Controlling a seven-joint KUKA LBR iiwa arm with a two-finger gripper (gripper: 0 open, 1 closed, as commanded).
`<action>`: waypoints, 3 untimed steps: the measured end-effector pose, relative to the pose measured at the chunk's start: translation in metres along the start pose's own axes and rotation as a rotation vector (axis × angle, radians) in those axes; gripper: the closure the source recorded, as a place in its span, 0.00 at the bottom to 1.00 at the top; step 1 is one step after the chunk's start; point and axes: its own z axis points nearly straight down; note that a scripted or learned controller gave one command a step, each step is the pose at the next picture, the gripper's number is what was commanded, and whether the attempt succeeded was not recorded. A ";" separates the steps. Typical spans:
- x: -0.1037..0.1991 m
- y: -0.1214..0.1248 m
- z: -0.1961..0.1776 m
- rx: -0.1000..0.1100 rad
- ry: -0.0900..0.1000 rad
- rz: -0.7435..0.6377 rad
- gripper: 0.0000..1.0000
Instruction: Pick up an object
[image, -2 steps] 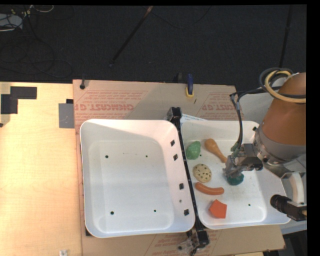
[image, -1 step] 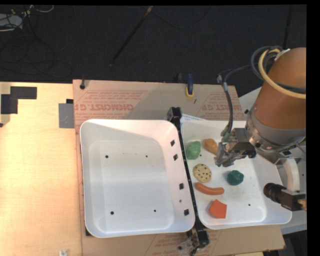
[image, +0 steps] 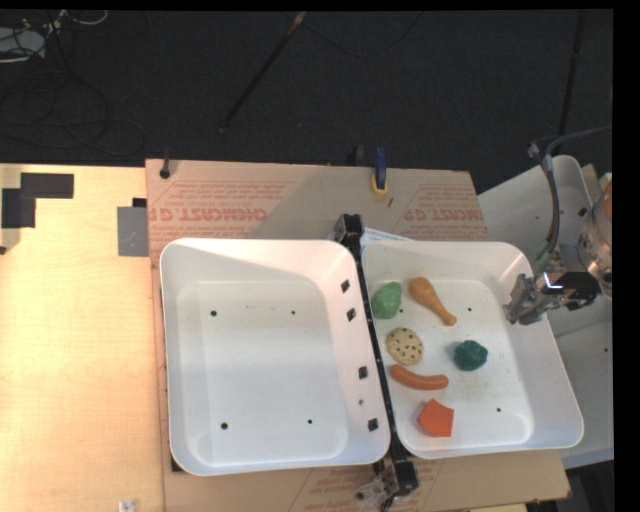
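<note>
— Bench surface: two white bins; six objects are seen in the right bin (image: 560, 420).

— Gripper (image: 520, 303)?

— At right rim; grip cannot be told. Nearest: teal lump (image: 471, 354), lower left; drumstick (image: 432, 299), left.

Glossy white plastic bins (image: 260, 440); matt cardboard (image: 260, 205) beneath.
</note>
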 end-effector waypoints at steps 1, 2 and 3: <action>0.039 -0.003 0.155 0.020 0.006 -0.009 1.00; 0.035 -0.001 0.137 0.007 0.004 -0.005 1.00; 0.093 0.027 0.103 0.001 0.003 -0.011 1.00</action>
